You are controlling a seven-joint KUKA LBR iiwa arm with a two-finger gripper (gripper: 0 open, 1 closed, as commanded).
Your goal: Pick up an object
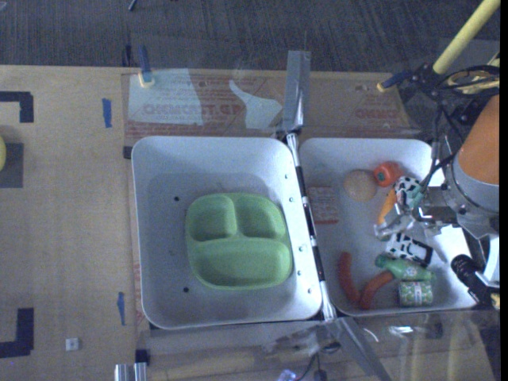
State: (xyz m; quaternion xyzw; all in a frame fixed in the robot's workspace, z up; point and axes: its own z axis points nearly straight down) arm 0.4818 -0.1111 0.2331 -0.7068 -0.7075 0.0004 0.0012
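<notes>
Looks like the reach-in step: gripper [405, 217] hangs low over the right bin [333, 153] toys, can't tell its grip, so next it needs to settle on the carrot [386, 205].

— What's sitting in the left bin [159, 165]?
— A green divided plate [236, 240] is lying flat near its middle, three compartments facing up.
— And around the bins?
— Blue tape strips [106, 112] are sticking to the wooden bench [63, 236], and black corner marks [21, 105] are showing at its left edge.
</notes>
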